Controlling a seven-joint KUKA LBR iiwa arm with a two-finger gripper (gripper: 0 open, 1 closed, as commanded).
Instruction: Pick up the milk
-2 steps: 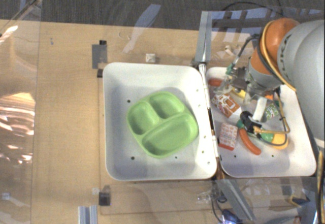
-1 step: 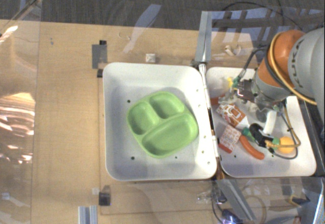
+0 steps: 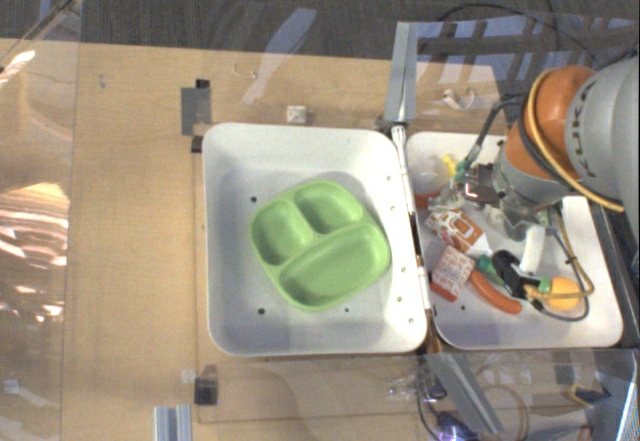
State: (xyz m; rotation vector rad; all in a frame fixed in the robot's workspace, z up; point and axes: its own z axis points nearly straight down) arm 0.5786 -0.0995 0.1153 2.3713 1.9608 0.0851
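From above, the wooden bench (image 3: 120,229) bears two white bins side by side. The left bin (image 3: 232,314) holds a green plate (image 3: 320,244) with three compartments, lying flat at the bin's middle and turned a little askew. The arm (image 3: 600,139) comes in from three o'clock, and its orange band sits over the far rim of the right bin (image 3: 592,329). The gripper (image 3: 520,229) hangs over the middle of that bin. Its own body hides the tip, so I cannot tell whether the pincer is spread or pressed together, and nothing shows in its grasp. The milk (image 3: 455,226), a small red-and-white carton, lies tilted at about nine o'clock in the right bin, near the wall shared with the left bin and at nine o'clock of the gripper, near it but apart. A red-and-white packet (image 3: 452,272) lies just beside the milk, at its six o'clock. A red sausage (image 3: 497,295) lies slantwise at about seven o'clock in the bin, and a small yellow-green thing (image 3: 450,167), too small to name, lies at about ten o'clock.
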